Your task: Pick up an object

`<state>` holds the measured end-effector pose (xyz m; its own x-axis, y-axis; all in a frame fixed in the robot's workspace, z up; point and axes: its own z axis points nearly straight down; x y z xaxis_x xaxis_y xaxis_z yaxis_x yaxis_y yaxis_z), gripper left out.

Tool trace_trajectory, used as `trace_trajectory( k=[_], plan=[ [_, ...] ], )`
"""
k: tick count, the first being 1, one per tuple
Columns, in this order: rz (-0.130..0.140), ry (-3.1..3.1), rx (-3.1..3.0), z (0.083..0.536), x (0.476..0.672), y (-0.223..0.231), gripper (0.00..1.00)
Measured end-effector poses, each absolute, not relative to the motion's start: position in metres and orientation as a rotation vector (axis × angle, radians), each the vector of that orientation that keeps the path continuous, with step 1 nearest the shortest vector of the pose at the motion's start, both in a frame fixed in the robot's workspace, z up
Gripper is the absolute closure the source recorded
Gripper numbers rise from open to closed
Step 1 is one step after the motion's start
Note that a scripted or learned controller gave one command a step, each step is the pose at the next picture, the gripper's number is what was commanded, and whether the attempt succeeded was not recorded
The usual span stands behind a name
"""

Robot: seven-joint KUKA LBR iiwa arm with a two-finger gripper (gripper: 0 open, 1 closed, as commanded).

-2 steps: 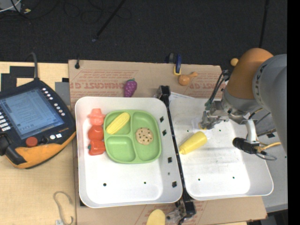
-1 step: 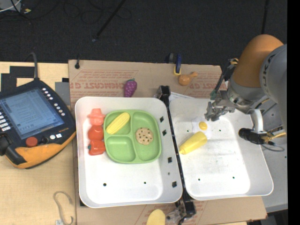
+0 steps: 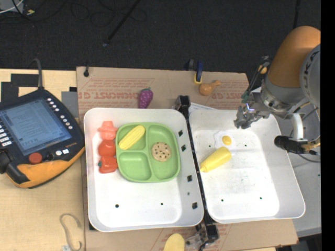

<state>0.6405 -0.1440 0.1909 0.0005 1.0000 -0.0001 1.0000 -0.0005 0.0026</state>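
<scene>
- My gripper [image 3: 245,120] hangs over the far right part of the right bin [image 3: 282,192], just inside its back rim. Finger state: cannot tell; the tip is small and dark.
- Nothing visible sits between my fingers.
- Fried egg [image 3: 225,139]: in the right bin, near my gripper, slightly left of it and toward the front. Flat on the floor, yolk up.
- Yellow bottle [image 3: 215,159]: on its side just in front of the egg, farther from my gripper, tilted with one end toward the divider between the bins.
- Left bin [image 3: 136,203]: well left of my gripper. It holds a green tray [image 3: 147,172] with a corn cob [image 3: 130,137] in one compartment and a cookie [image 3: 161,151] in another.
- Red toy [image 3: 107,149]: beside the tray's left edge, farthest from me within that bin.
- Outside the bins, behind them: purple grapes [image 3: 145,97] far left of my gripper, an orange toy [image 3: 208,88] nearer.
- Pendant [image 3: 36,135]: on the bench, far left.
</scene>
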Motion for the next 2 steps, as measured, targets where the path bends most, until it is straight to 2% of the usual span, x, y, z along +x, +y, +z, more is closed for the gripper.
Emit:
trace_trajectory(
  k=[1, 2],
  plan=[
    [0.002, 2.221, 2.220, 0.230, 0.641, -0.146, 1.00],
    [0.000, 2.226, 2.222, 0.236, 0.625, -0.104, 1.00]
  ],
)
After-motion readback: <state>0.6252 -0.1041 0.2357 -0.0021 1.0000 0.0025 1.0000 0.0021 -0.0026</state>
